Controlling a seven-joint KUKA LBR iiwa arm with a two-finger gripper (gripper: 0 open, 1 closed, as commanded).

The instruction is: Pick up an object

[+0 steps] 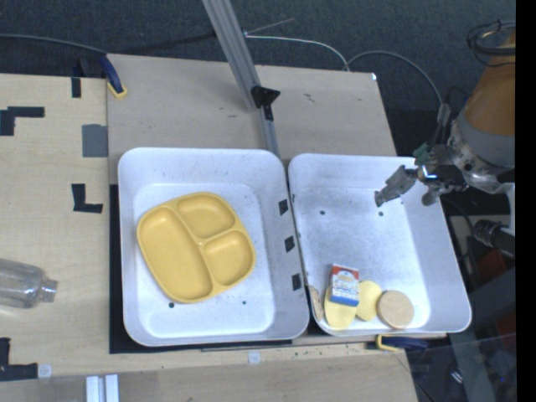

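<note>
Small objects (362, 298) to be picked sit huddled in the near corner of the right-hand bin (352, 224): a little red-and-white carton (343, 283) lying partly on a pale yellow piece (345, 306), with a round tan disc (395, 308) just beside them against the front wall, a cluster that leaves little room between pieces and rim. The jaws (410, 187) of the grey arm (486, 132), reaching in from the right, hang over the bin's far right side, well apart from the cluster; they appear spread, with nothing between them. In the left-hand bin (201, 162) a yellow divided plate (195, 245) lies flat at a slant. A clear bottle (23, 283) rests on its side on the worktop (50, 191) at the left edge. Judging by the layout, the arm must travel toward the front of the bin before any grasp can begin.
</note>
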